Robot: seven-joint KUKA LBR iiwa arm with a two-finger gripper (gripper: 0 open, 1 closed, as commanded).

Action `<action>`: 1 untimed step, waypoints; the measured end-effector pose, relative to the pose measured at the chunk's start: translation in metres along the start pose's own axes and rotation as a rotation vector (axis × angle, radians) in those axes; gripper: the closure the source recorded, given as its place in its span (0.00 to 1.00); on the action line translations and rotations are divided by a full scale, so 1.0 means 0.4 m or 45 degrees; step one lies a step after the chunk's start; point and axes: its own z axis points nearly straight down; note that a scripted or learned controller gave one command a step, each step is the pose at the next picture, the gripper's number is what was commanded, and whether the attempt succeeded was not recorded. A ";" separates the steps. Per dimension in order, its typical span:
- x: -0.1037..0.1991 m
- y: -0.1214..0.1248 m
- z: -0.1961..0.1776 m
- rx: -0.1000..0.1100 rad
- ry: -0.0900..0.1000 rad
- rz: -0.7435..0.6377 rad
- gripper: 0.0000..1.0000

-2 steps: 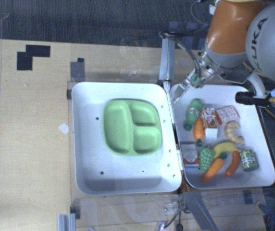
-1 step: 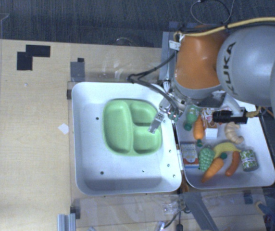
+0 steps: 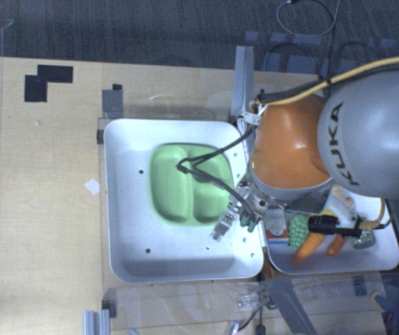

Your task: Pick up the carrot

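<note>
The carrot [image 3: 308, 248] lies in the right bin [image 3: 388, 257], an orange root with a knobbly green top [image 3: 297, 230] pointing up the view. The arm's orange band and grey body cover much of that bin. My gripper [image 3: 234, 223] hangs over the right part of the left bin [image 3: 126, 208], at the lower right edge of a pale green dish [image 3: 182, 187]. It is to the left of the carrot, across the wall between the bins. Its fingers stand apart with nothing between them.
A second small orange piece [image 3: 335, 245] lies just right of the carrot. A black cable [image 3: 206, 160] loops from the wrist over the green dish. A black and yellow fitting [image 3: 332, 223] sits above the carrot. Bare white floor shows at the left bin's left side and front.
</note>
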 end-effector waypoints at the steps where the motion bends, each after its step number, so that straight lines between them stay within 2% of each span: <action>1: -0.211 -0.045 0.000 0.000 -0.004 -0.203 0.00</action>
